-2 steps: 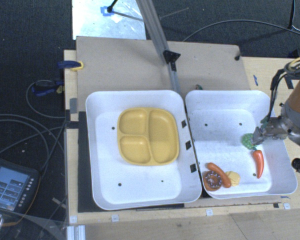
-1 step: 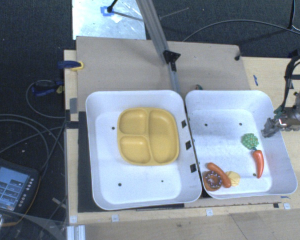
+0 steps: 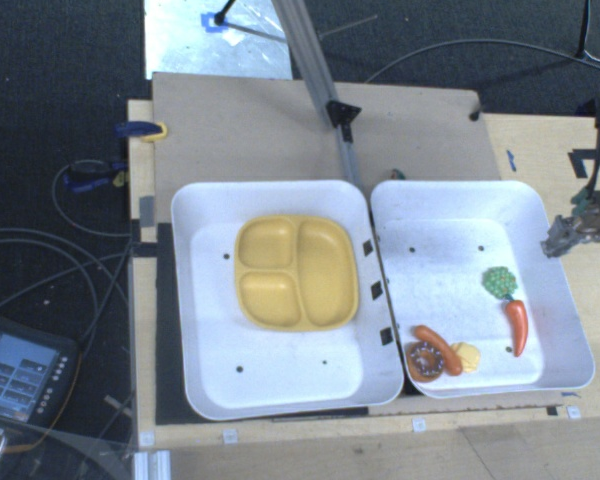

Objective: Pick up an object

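**benchwatcher:** Dark carpet all round, cables snaking over it on the left, and a tan worktop (image 3: 240, 128) in the middle with two white bins on it. Left bin (image 3: 205, 368) has a yellow divided plate (image 3: 298, 273) sitting in its upper middle.

**tote_fan:** And the stuff to grab?

**benchwatcher:** All in the right bin (image 3: 450, 213), down in the lower right part. Toy carrot (image 3: 517, 325) with a green leafy top (image 3: 499, 282), standing roughly lengthwise near the right wall. Along the bottom wall there's a sausage (image 3: 436, 349) lying across a chocolate donut (image 3: 423, 361), with a small pale yellow piece (image 3: 467, 355) touching the sausage's end.

**tote_fan:** Where's the pincer?

**benchwatcher:** Pincer (image 3: 560, 240) hangs at the right bin's right rim, above and right of the carrot, well apart from the sausage pile. Can't tell how far it's open, too blurry from here. I see nothing in its grip.
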`<state>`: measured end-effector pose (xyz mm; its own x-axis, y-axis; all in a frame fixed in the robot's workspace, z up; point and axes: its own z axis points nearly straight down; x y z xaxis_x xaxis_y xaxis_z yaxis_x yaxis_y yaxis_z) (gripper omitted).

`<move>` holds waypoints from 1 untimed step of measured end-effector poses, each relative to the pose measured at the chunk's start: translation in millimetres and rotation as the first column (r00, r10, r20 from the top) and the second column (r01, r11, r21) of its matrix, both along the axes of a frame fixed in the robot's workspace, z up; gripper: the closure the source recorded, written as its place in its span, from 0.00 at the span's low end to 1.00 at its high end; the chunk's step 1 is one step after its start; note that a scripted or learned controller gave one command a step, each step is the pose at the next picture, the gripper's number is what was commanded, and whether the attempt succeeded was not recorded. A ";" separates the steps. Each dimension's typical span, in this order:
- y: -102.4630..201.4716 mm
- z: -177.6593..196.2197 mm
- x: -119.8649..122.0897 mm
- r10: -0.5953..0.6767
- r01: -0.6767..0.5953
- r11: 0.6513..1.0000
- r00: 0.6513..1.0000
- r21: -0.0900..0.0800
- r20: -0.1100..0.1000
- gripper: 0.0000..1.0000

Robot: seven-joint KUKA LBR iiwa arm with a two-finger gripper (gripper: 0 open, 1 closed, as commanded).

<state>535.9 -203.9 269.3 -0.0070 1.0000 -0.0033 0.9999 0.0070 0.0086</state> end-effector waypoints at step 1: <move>52.5 -10.6 -16.0 0.003 -0.003 1.000 1.000 0.005 -0.007 1.00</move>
